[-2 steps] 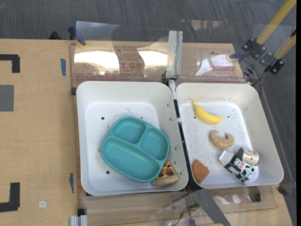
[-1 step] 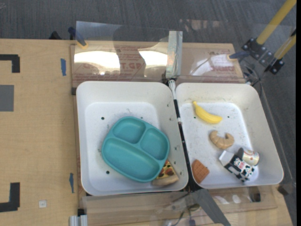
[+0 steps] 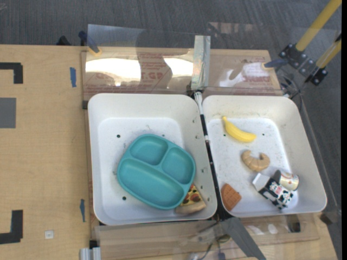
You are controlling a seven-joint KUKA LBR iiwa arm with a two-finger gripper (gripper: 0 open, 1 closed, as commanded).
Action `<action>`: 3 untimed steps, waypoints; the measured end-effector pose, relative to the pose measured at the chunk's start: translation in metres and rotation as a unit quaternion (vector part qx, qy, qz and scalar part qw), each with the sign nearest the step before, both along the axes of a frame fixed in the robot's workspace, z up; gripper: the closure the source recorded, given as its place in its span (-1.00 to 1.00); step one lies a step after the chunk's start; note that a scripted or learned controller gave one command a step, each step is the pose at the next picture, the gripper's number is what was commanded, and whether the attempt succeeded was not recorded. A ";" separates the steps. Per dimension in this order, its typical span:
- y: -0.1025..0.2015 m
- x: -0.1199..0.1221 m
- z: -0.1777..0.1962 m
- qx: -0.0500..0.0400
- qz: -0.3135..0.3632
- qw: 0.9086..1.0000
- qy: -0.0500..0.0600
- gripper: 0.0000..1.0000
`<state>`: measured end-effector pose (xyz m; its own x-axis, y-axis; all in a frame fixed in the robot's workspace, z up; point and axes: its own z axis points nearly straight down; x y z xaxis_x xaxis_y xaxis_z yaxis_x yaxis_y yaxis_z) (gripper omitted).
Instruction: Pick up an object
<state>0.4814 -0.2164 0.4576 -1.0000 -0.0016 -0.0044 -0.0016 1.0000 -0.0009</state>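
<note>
Gripper state: cannot tell, nothing is seen held.

Pickable items all lie in the two white bins. Right bin [image 3: 303,124] has four things:
- yellow banana [image 3: 239,131] in the upper left part, lying flat and slanting down to the right
- tan croissant-like pastry [image 3: 255,160] near the middle, below the banana and apart from it
- brown waffle-like piece [image 3: 231,196] at the lower left corner, against the bin wall next to the divider
- black-and-white patterned item [image 3: 275,193] at the lower right, touching a shiny can-like piece [image 3: 288,181]; cannot tell if they are one thing or two

Left bin [image 3: 108,118] has two things:
- teal divided plate [image 3: 157,169] with three compartments, sitting tilted in the lower middle and taking up much of the floor
- pizza slice [image 3: 191,201] at the lower right corner, partly under the plate's edge, crust toward the near wall

The bins sit side by side, their rims touching along the middle seam. Behind them a clear plastic sheet [image 3: 141,64] stands with glare on it, and a strip of silver tape [image 3: 200,64] runs up it above the seam. Wooden bench [image 3: 43,145] extends to the left, with blue tape bits [image 3: 72,76] and black markings [image 3: 13,72] on it. Yellow rods [image 3: 322,18] with black clamps [image 3: 301,61] stand at the upper right, off the bench.
</note>
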 end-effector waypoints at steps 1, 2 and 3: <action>0.027 0.033 -0.052 0.000 0.282 0.959 0.000 1.00; -0.002 0.030 -0.058 0.000 0.158 0.988 0.000 1.00; -0.007 0.018 0.001 -0.001 -0.024 1.000 -0.003 1.00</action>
<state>0.4994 -0.2235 0.4586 -0.9989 0.0458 -0.0113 0.0459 0.9989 -0.0036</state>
